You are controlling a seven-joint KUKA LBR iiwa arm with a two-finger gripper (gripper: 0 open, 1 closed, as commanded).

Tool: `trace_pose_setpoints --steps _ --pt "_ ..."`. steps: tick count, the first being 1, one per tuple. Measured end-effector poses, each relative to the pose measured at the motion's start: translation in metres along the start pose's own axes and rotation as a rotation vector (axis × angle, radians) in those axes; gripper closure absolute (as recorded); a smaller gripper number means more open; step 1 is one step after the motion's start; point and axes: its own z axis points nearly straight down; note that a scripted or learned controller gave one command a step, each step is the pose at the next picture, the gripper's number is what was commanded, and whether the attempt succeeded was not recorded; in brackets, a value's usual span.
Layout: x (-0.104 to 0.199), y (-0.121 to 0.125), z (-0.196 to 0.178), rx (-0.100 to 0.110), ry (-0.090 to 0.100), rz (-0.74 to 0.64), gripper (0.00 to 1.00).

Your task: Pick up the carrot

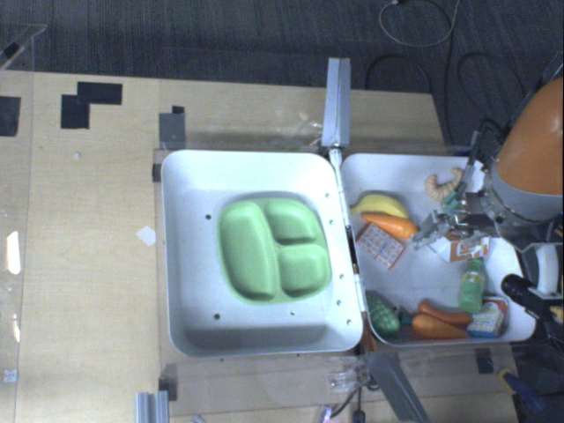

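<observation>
Left bin (189,236) holds a green tray (273,247). Right bin (414,276): carrot (388,226) at 10 o'clock, just under the banana (381,204). Gripper (438,225) at the carrot's 3 o'clock, near its tip, nothing between fingers; opening: cannot tell.

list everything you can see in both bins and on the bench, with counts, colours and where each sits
white shallow bins: 2, white, side by side on the bench
green three-compartment plastic tray: 1, green, middle of left bin
orange carrot: 1, orange, upper left of right bin, below the banana
yellow banana: 1, yellow, upper left of right bin
printed flat card: 1, white and red, just below the carrot
green bottle: 1, green, right side of right bin
dark green round item: 1, lower left corner of right bin
orange long items: 2, bottom edge of right bin
gripper: 1, grey, right of the carrot, not touching it
arm: 1, grey with orange band, entering from the right
</observation>
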Motion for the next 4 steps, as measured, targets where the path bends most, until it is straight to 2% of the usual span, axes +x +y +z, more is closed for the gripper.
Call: trace_pose_setpoints --steps 1,2,3,4 --pt "-0.009 -0.011 0.036 -0.003 -0.001 -0.120 0.00" --pt "-0.002 -0.021 0.038 -0.001 -0.001 -0.095 0.00" --pt "-0.027 0.059 0.113 0.000 0.000 0.090 0.00" --pt "-0.015 0.117 0.142 -0.007 -0.001 0.094 0.00"
